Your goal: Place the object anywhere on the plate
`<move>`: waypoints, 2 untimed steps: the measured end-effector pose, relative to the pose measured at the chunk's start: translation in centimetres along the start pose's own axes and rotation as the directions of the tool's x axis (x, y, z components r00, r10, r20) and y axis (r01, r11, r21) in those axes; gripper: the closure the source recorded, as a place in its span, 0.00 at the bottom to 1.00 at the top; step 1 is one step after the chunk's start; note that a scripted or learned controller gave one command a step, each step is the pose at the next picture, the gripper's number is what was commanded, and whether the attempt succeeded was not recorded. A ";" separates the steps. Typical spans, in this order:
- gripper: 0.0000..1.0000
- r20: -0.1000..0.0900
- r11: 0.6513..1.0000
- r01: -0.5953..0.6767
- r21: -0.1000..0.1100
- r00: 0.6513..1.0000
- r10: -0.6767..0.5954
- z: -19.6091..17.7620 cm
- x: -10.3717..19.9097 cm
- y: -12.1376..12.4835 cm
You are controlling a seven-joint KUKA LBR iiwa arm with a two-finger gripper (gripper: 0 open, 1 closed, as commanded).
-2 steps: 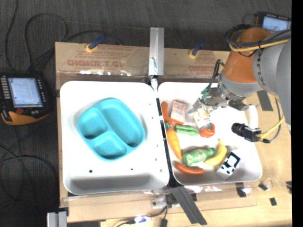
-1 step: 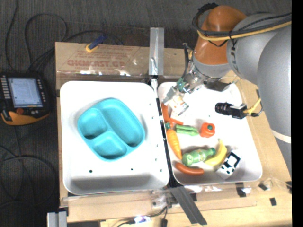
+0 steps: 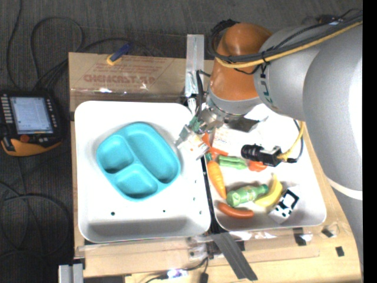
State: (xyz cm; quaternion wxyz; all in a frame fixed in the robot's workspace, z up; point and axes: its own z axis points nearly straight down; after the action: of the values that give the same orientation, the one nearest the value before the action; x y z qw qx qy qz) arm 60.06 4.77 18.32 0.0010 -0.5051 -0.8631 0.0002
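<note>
1. Overhead, the grey arm (image 3: 318, 63) with its orange band (image 3: 238, 58) reaches in from the right, its wrist over the rim between the two white bins.
2. The gripper (image 3: 194, 131) sits just above the inner edge of the left bin (image 3: 94, 217), near the turquoise divided plate's (image 3: 138, 158) upper right corner. How far its fingers are spread cannot be told; small white and orange bits show at its tip, but whether anything is gripped is unclear.
3. That plate lies tilted in the left bin, with three compartments.
4. The right bin (image 3: 312, 214) holds the toys: an orange carrot (image 3: 217, 178) along its left wall, a green bottle (image 3: 244, 194) lying on its side, a yellow banana (image 3: 270, 193) touching the bottle, a red-orange sausage-like piece (image 3: 235, 211) beneath them, a green bean-like piece (image 3: 232, 163), and a black-and-white cube (image 3: 287, 203) near the front right.
5. A black cylindrical part (image 3: 259, 153) with a cable hangs over the right bin.
6. A teach pendant (image 3: 26, 119) rests on the floor at left.
</note>
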 end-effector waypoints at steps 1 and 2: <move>1.00 0.000 0.952 0.306 0.001 0.952 -0.306 2.9 5.5 2.3; 0.00 -0.001 0.952 0.306 0.000 0.952 -0.306 2.9 5.5 2.3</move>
State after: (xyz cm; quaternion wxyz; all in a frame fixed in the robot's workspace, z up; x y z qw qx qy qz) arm 59.34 10.71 15.42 0.0015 -0.3652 -0.9309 -0.0003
